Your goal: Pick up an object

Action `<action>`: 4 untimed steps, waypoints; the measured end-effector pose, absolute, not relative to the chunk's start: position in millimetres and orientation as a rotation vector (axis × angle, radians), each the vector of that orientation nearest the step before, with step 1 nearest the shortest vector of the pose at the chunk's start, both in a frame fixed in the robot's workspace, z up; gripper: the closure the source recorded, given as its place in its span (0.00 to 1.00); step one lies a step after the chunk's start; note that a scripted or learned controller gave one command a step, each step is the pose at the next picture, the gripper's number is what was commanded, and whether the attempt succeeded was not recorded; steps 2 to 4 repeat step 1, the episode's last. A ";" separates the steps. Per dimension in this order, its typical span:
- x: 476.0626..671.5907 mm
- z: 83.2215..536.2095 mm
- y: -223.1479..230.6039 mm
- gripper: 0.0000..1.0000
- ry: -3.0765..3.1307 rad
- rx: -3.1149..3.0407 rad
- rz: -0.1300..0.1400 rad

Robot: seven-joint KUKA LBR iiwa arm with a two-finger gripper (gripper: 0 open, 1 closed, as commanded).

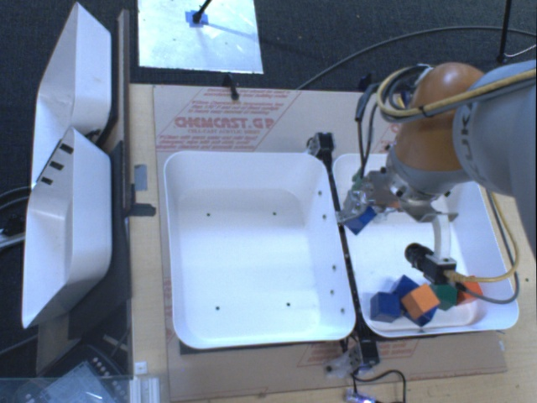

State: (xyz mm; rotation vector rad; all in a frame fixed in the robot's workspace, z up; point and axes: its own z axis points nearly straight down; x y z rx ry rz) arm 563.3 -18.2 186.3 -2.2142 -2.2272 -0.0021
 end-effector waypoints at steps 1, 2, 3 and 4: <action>567.4 186.4 35.4 1.00 -2.227 -2.215 -0.002; 567.4 186.4 35.4 1.00 -2.227 -2.215 -0.002; 567.4 186.4 35.4 1.00 -2.227 -2.215 -0.002; 567.4 186.4 35.4 1.00 -2.227 -2.215 -0.002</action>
